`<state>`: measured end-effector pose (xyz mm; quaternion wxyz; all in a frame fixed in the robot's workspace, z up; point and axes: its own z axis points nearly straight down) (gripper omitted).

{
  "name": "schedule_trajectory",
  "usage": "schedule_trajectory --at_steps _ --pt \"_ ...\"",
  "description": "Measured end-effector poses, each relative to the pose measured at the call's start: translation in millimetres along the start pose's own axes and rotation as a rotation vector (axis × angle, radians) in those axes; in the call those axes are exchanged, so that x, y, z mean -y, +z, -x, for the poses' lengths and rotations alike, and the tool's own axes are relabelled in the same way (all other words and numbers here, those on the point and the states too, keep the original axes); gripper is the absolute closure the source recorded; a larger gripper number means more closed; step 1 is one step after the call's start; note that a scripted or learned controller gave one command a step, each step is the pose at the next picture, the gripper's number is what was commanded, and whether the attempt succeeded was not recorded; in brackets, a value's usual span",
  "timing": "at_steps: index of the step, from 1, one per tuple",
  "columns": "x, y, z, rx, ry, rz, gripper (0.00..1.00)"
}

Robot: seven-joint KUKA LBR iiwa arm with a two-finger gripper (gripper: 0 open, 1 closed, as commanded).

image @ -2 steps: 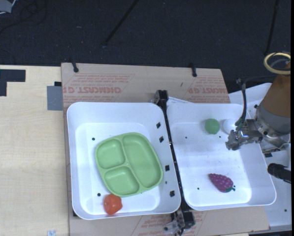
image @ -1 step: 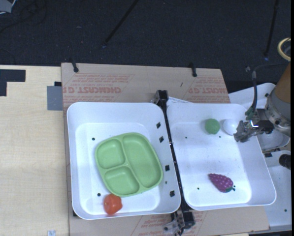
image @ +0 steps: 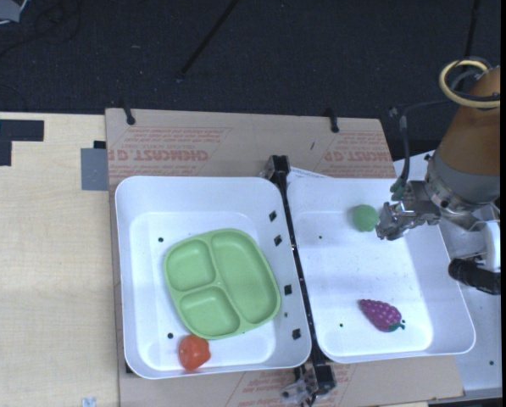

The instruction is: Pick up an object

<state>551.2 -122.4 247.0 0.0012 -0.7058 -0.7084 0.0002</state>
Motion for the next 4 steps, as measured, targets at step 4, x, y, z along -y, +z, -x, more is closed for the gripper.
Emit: schedule_trajectory --at_steps 4 --pt "-41.9 34.9 -216.5 0.000 -0.001 -0.001 1.00"
